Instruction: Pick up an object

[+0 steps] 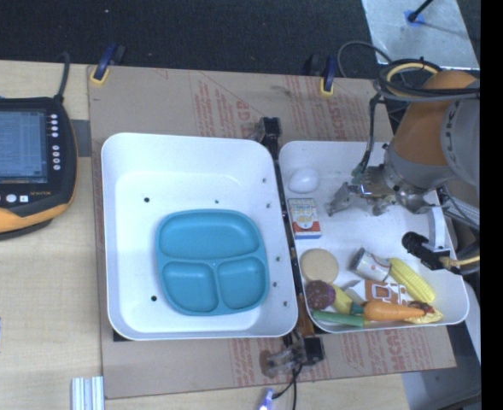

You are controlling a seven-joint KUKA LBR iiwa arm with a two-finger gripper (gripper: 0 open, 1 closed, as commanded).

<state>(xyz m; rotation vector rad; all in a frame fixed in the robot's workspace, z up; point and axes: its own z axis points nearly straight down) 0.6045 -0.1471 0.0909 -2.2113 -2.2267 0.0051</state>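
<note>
Cardboard covers the counter (191, 101) under both bins; in the right bin (345, 154), the hand (347, 196) hovers open and empty, so next it must descend onto nearby toy food (379, 301).

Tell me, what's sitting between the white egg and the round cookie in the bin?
In the camera view, a small red and white carton lies between the white egg and the round cookie, in the right bin.
</note>
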